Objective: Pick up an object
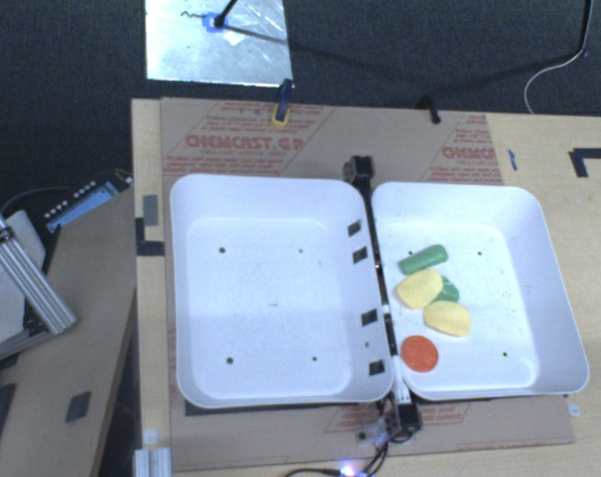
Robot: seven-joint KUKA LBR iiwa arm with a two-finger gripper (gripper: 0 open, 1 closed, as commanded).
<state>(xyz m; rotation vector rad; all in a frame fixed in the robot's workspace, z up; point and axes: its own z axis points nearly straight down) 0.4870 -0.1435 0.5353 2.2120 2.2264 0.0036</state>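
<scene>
camera view looks down at a slant on the bench, and from where i stand the two white bins sit side by side on a brown board, joined along a dark hinge strip with small black clips. the left bin [270, 296] has bare floor with a few small dots in it, so i judge it is kept as the place to drop things. the right bin [519, 266] holds all the candidates, bunched near its inner wall next to the hinge: a green cylinder [423, 258] lying tilted, a pale yellow piece [418, 289] just below it, a small green piece [448, 292] peeking out at that yellow one's right edge and touching it, a second yellow piece [447, 318] just under those, and a flat orange disc [419, 354] a little apart, nearest the front wall. the pile looks loose, as if tumbled there, not laid out. as for the pincer, i cannot tell how far it is open or whether it has hold of anything. my guess is the orange disc or the green cylinder would be the easier take, since each has free space around it, while the yellow pieces crowd one another. beyond the bins, a shiny silver sheet [218, 28] lies on the dark floor.
</scene>
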